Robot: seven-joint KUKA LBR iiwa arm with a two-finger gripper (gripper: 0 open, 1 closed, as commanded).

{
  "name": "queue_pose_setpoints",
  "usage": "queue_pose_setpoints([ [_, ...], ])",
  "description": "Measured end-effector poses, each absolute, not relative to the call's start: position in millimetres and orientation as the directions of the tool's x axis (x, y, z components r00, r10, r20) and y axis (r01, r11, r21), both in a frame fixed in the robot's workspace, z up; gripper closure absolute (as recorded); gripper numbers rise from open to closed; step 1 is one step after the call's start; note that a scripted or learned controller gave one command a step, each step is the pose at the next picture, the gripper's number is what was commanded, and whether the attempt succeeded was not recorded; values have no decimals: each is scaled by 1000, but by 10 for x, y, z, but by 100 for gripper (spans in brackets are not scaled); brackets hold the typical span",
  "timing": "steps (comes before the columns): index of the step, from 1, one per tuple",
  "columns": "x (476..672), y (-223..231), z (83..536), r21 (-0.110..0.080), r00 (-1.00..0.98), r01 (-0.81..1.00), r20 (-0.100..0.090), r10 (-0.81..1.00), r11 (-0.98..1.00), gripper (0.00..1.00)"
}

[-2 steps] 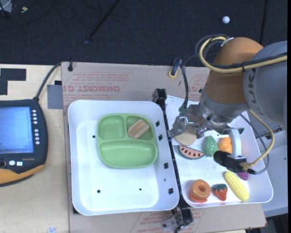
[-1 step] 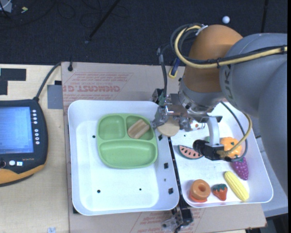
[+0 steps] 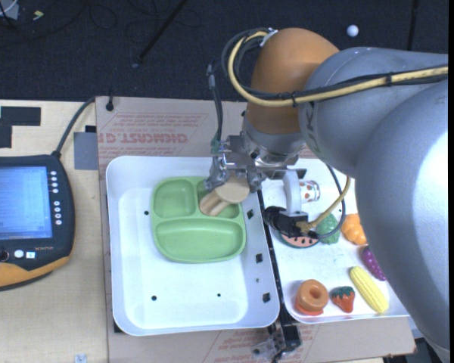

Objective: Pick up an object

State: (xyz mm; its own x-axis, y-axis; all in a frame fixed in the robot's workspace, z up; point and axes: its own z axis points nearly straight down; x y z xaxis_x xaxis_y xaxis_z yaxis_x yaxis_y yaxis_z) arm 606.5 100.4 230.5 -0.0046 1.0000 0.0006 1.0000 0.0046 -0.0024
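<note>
Tan piece [image 3: 223,197] lying diagonally

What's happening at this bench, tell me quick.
A grey robot arm reaches in from the right, its end effector down over the green divided plate in the left bin. A tan, bread-like piece sits right at the end effector, over the plate's upper right compartment; whether it is gripped is unclear. Toy foods, including a corn cob and a donut, lie in the right bin.

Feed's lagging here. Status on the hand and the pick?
Hand over green tray in left bin, tan piece at its tip. Grip unconfirmed. Other toys in right bin. Nothing blocking.
</note>
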Motion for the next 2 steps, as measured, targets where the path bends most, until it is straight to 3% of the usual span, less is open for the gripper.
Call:
queue_pose_setpoints([
  [1, 6158, 938, 2366, -2, -2, 1000, -1, 1000, 2, 100],
  [2, 6128, 971, 2159, -6, -5, 1000, -1, 1000, 5, 100],
])
